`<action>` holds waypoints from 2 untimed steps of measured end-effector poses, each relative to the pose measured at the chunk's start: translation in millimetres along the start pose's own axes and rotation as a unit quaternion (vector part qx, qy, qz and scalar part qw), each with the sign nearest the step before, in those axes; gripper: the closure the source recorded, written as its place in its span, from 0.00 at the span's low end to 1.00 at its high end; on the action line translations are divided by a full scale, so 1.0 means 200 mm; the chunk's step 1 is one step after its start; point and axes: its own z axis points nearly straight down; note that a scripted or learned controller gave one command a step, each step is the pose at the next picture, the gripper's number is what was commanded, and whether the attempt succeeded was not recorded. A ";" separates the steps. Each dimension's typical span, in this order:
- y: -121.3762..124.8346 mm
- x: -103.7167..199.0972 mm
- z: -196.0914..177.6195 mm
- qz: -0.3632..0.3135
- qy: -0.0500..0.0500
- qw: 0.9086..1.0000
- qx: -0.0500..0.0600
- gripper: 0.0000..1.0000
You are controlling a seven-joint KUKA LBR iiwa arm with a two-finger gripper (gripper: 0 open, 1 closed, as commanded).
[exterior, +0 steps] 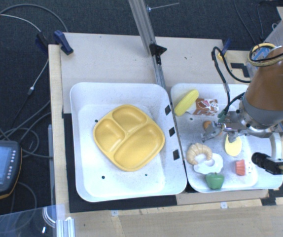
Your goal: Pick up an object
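Grey arm bent low over right bin (195, 179), tool (219, 127) near croissant (199, 152) — grip state unclear

Right bin (191, 181) holds loose items. Yellow banana-shaped piece (186, 102) at far left corner, lying at slant. Small brown-and-white packet (206, 105) just beside it. Tan croissant-like piece (199, 152) near middle, resting against white piece (208, 164). Green piece (214, 180) at near edge. Small orange-red piece (240, 168) to its right. Pale yellow piece (233, 147) lies flat, farther back.
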 end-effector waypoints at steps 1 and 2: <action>-0.05 -0.01 0.29 0.001 0.000 1.000 0.000 0.00; -0.04 -0.01 0.22 0.000 -0.001 1.000 -0.005 1.00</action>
